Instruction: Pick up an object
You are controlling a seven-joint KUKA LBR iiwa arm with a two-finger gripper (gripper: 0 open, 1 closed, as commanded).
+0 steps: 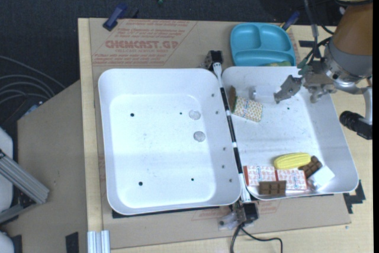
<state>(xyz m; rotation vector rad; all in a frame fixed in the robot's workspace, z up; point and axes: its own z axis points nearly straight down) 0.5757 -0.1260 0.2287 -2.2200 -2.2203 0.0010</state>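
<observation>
Table point(160, 38) carries two white bins side by side: left bin point(118, 127) w/ two small round discs point(196, 125) near centre; right bin point(331, 145) holds the pick items. Arm point(355, 38) enters from right, gripper point(288, 90) above right bin's far end; finger state: cannot tell. Blue divided tray point(262, 43) sits behind right bin. Patterned packet point(248, 109) lies left of gripper, apart. At near edge, clustered: yellow corn point(292, 160), red-white packets point(275, 175), brown chocolate bar point(272, 188).

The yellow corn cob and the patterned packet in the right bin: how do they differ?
The yellow corn cob is plain yellow and rounded; the patterned packet is flat, pale and speckled. The cob lies near the bin's front edge among other items; the packet lies farther back by the divider, closer to the hand. Both rest on the right bin floor, ungrasped.
</observation>
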